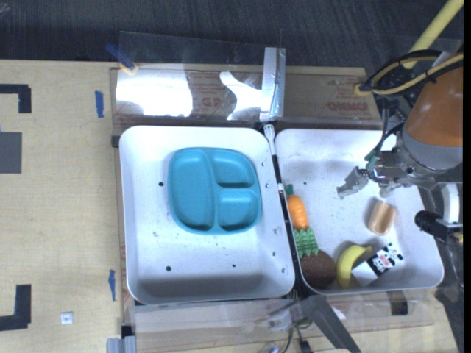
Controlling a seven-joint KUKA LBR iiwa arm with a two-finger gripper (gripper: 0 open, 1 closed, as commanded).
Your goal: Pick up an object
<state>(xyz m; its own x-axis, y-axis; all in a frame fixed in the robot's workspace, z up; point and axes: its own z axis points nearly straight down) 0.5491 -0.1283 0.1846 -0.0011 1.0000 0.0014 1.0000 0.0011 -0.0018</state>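
1. Bench seen from above with two shallow white bins side by side; the left bin (136, 197) holds a blue divided plate (215, 190); the right bin (324, 160) holds all the small things

2. Arm (438, 123) reaches in from the right edge, grey with an orange band; its gripper (366, 185) hangs over the middle of the right bin; the two fingers look spread apart with nothing between them, so nothing is picked up yet

3. Candidates for the pick: a tan cylinder (381, 216) lying just below and to the right of the gripper, the nearest thing; a carrot (296, 212) and a green ridged piece (305, 241) against the bin's left wall; a brown round object (319, 268), a banana (349, 262) and a small black-and-white object (385, 259) crowded along the near wall

4. Risk, as a judgement: below the gripper's midpoint is bare bin floor, so a straight descent would likely close on nothing

5. Risk with the cylinder: it appears to lie on its side and may roll away if one finger nudges it before the other arrives; a grip along its length could also squirt it out

6. Risk with the near cluster: the banana touches or nearly touches the brown object and the black-and-white object; a finger may land on a neighbour, or shove two things together

7. Risk at the left wall: the carrot and green piece sit so close to the rim that a finger could strike the wall
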